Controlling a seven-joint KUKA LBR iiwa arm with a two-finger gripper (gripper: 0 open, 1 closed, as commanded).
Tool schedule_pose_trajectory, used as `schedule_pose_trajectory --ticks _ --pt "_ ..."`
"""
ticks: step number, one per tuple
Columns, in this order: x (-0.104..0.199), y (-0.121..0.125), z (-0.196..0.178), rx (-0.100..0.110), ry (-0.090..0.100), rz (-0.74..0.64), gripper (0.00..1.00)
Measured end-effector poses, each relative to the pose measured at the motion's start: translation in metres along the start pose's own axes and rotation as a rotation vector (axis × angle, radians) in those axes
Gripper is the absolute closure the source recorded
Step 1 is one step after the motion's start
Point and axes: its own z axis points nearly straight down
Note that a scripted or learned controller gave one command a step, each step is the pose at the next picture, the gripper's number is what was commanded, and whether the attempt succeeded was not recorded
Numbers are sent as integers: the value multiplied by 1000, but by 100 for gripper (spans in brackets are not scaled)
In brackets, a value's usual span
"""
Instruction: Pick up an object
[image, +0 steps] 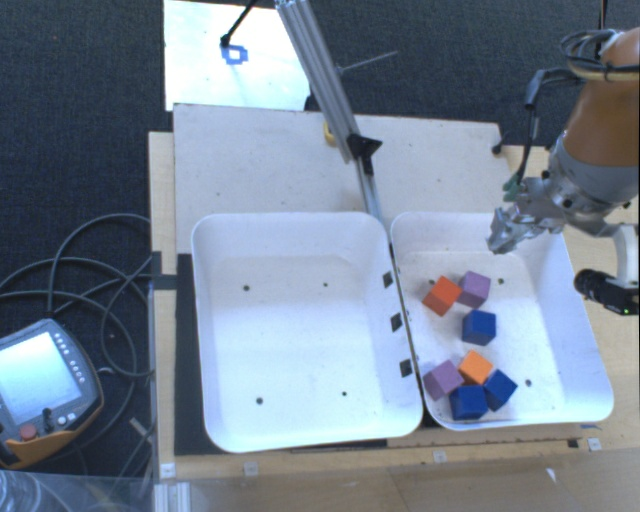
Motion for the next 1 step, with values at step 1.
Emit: schedule_pose_trajectory --ticks 1 --pt "41 7 8 0 0 0 100"
